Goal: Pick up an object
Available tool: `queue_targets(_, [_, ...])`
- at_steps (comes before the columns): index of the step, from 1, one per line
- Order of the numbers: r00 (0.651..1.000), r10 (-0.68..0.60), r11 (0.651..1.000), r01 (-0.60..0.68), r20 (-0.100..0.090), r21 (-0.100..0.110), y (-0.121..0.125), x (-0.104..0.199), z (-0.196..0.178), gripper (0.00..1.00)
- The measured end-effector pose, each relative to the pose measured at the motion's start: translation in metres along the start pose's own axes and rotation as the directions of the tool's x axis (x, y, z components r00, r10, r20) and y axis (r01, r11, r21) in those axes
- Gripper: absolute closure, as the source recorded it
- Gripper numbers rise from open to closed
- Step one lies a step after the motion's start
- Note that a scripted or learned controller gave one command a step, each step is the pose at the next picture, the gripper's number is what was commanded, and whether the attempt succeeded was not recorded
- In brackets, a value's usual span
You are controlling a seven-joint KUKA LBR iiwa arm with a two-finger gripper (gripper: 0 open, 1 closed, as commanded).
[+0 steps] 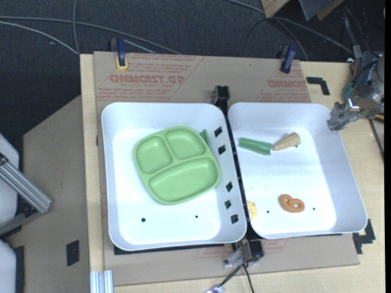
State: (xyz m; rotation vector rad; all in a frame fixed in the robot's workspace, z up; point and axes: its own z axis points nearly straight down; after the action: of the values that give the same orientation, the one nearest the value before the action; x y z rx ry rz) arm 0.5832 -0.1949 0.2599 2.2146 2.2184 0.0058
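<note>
Camera view gives us the right bin (342, 163) as our landmark: inside it lie a green pod (254, 145), a cone (286, 141) touching the pod's end, and a pretzel (292, 204) near its front wall. Our gripper (339, 118) hangs just outside its far right corner; its state we cannot tell.

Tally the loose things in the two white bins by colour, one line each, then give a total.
Green: 2, the divided plate and the long green piece
Tan: 1, the cone
Orange-brown: 1, the pretzel
Yellow: 1, the small bit
Total: 5
</note>
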Motion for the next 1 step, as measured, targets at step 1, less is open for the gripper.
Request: queue_targets(1, [1.0, -0.004, 1.0, 0.004, -0.006, 0.01, -0.0088, 0.0602, 0.0111, 1.0])
